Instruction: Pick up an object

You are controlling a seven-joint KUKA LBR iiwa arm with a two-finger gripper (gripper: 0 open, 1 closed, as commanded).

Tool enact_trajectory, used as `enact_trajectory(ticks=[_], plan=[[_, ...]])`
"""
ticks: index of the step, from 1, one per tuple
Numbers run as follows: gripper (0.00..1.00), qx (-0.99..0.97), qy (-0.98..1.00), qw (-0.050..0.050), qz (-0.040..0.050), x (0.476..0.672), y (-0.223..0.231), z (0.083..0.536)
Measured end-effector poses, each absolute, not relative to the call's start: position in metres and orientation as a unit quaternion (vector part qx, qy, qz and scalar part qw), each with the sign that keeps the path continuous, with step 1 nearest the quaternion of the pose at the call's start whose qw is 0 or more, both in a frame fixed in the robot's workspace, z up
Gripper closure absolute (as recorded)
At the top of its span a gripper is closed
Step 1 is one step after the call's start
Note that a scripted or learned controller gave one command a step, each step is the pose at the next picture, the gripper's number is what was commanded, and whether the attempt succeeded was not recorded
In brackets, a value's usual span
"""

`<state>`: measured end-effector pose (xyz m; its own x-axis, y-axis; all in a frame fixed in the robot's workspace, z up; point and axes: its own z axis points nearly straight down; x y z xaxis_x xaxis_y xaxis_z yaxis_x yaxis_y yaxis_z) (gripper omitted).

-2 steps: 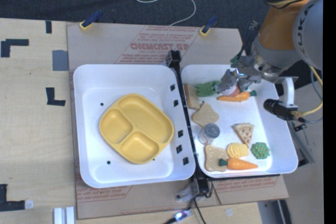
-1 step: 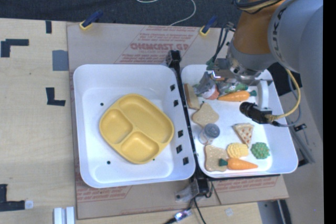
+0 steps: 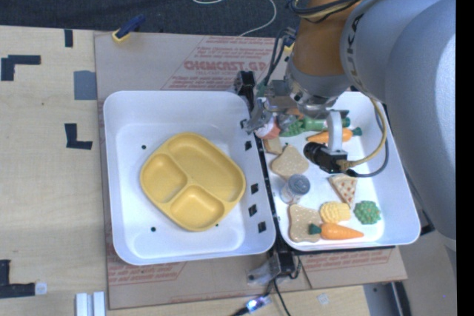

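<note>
Nearest me, right bin: carrot, corn, broccoli, bread slices. Left bin holds a yellow divided plate. Farther back, gripper hangs over the right bin's far-left corner; I can't tell its grip state.

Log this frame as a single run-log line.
arm: over right bin | gripper: at that bin's upper-left corner among toy food | left bin: holds yellow tray | nothing seen held
</note>
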<state>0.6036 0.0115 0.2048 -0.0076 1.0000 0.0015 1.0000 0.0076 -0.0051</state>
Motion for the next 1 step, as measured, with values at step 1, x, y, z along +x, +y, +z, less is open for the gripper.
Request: enact_trajectory(ticks=[1], plan=[[1.00, -0.704, -0.710, 0.002, 0.0010, 0.6049, 0.0746, 0.2177]])
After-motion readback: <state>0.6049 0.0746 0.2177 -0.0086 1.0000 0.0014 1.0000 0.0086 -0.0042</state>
